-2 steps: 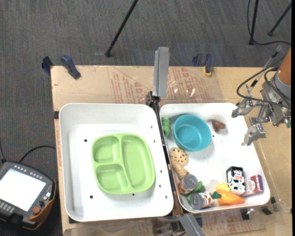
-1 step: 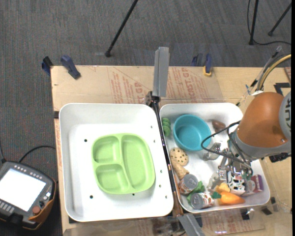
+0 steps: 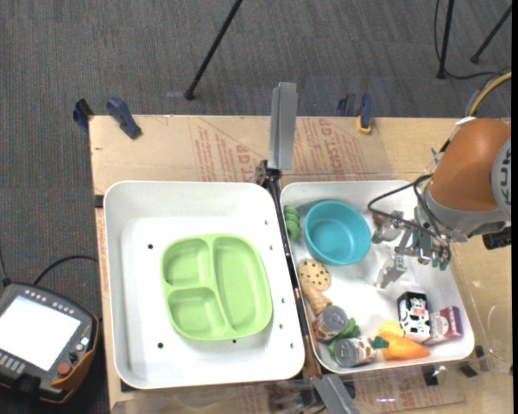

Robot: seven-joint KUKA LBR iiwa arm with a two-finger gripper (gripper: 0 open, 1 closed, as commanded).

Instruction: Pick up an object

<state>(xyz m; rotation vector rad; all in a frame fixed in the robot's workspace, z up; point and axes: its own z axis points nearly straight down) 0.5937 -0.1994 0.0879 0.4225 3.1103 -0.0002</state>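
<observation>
My gripper hangs over the right bin, just right of a blue bowl. Its two fingers stand apart, open, with bare white bin floor between them. Below it, near the bin's front, lie a cow-print carton, a maroon box and an orange carrot. Two small cans sit at the front left, with a cookie and a tan cone-shaped piece along the left wall.
A green toy lies against the right bin's left wall beside the bowl. The left bin holds a green divided plate. A grey post rises behind the bins. A tablet pendant sits at lower left.
</observation>
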